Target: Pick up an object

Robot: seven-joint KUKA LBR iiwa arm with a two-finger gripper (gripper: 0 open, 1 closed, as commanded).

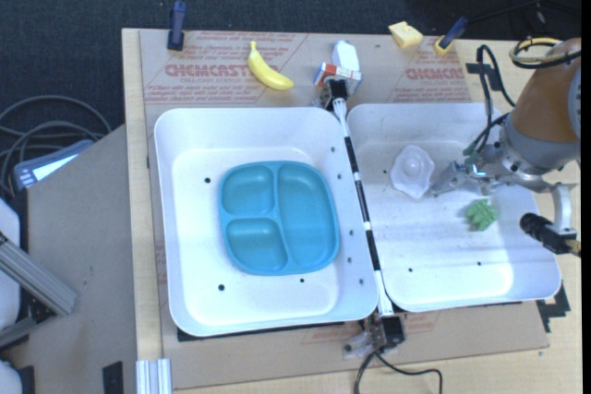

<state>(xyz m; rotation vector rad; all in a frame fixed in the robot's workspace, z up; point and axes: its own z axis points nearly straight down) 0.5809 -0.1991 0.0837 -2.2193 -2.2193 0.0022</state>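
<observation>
Two small things lay in the right bin: a clear cup and a green toy. The end effector sat just right of the cup, with the toy below it. Its grip was too blurry to tell.

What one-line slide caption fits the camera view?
Arm's gripper low in the right bin between a clear cup and green item; blue plate in left bin.
</observation>
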